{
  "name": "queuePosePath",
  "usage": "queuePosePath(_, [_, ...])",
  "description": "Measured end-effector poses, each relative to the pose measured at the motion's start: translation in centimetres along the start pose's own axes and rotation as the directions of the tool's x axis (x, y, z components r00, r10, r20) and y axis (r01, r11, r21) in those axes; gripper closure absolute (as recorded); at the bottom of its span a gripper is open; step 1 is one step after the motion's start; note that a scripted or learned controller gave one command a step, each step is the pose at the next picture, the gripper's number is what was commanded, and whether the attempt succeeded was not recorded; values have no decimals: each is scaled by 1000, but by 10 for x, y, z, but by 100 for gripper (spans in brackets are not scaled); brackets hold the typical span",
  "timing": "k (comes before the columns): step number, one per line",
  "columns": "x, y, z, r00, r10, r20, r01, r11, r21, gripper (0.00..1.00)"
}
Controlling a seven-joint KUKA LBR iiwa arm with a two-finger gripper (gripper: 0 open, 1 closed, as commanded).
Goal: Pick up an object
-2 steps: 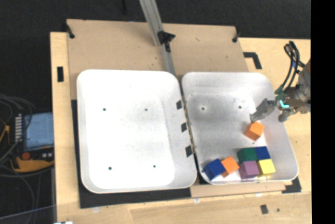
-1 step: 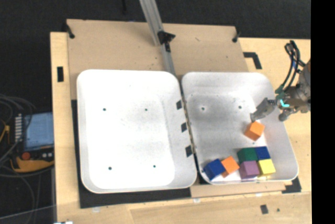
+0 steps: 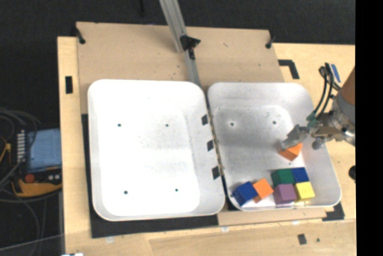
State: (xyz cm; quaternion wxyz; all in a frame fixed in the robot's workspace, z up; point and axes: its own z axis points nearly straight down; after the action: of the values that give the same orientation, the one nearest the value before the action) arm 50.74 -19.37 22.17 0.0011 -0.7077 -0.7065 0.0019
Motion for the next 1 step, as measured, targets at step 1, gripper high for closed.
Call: queuePosePath(1, [-2,4,62,1000,0,0,0,1000,1,0])
